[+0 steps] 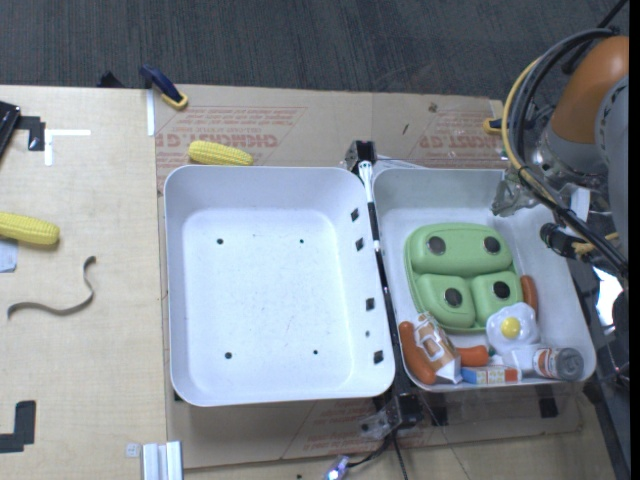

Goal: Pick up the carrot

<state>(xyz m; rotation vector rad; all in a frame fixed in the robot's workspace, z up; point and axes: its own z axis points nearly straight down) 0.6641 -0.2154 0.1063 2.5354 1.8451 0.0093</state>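
Observation:
In the right bin [392, 218], a long orange carrot-like piece [413, 358] lies at the front left corner, partly under a small printed packet [434, 344]. A shorter orange-red piece [528, 292] rests against the right side of a green moulded tray [458, 268]. My gripper [506, 200] hangs over the bin's back right corner, well away from both orange pieces, with the orange-banded wrist [590, 88] above it. Nothing shows in its grasp.
A toy fried egg [512, 325], a small bottle [555, 363] and other small items crowd the right bin's front. The left bin [180, 268] adjoins it. Two corn cobs [219, 153] [28, 229] and a blue clamp [163, 85] lie on the bench.

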